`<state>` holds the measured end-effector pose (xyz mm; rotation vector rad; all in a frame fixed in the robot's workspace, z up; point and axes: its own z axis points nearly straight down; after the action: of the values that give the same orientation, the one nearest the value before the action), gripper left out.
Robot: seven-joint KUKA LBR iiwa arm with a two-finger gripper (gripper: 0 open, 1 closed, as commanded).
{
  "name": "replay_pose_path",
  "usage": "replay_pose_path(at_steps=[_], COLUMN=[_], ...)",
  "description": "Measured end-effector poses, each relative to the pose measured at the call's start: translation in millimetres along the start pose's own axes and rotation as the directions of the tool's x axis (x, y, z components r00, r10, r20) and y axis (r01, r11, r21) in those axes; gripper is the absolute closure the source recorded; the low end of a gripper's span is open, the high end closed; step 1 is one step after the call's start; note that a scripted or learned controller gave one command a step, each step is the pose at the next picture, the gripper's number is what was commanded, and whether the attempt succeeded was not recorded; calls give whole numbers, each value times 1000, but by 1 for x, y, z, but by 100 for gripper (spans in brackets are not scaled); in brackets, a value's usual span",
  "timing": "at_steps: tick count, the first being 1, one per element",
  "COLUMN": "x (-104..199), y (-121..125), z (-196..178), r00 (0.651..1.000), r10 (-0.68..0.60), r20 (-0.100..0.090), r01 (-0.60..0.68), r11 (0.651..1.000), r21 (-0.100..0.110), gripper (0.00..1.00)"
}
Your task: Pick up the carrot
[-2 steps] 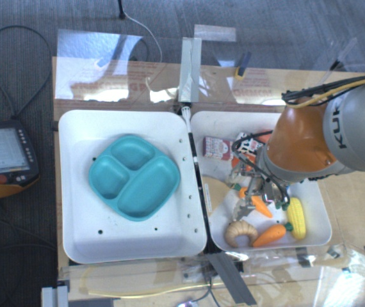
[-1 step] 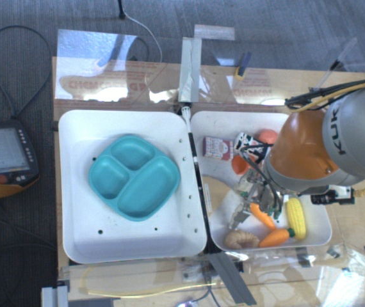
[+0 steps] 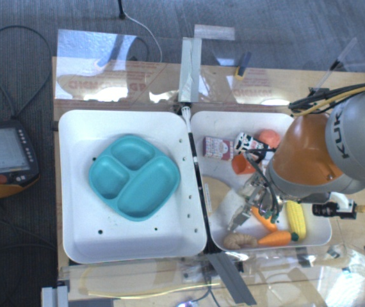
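Gripper [image 3: 254,211] fingers spread, hovering in the right bin [image 3: 216,235] just above the carrot [image 3: 275,238], beside the corn [image 3: 296,219].

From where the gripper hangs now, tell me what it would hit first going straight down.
The gripper points down and left in the right bin. Likely first the bin floor beside the carrot, though depth is unclear from above.

I count two white bins [image 3: 73,190], one teal divided plate [image 3: 134,176] and one corn cob [image 3: 296,219]. I see two carrots [image 3: 275,238], one small carton [image 3: 216,148].
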<state>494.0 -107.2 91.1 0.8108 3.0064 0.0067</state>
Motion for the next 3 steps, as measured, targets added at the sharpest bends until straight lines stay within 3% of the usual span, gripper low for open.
replay_pose_path(at_steps=[1,2,3], x=[1,39,39], y=[1,51,50], z=[-7,-90,-89], r00=[1000,910,909], r10=[-2,415,417], r20=[-6,-22,-22], r01=[2,-414,-416], r11=[1000,910,909], r21=[3,27,30], gripper=[100,100,0])
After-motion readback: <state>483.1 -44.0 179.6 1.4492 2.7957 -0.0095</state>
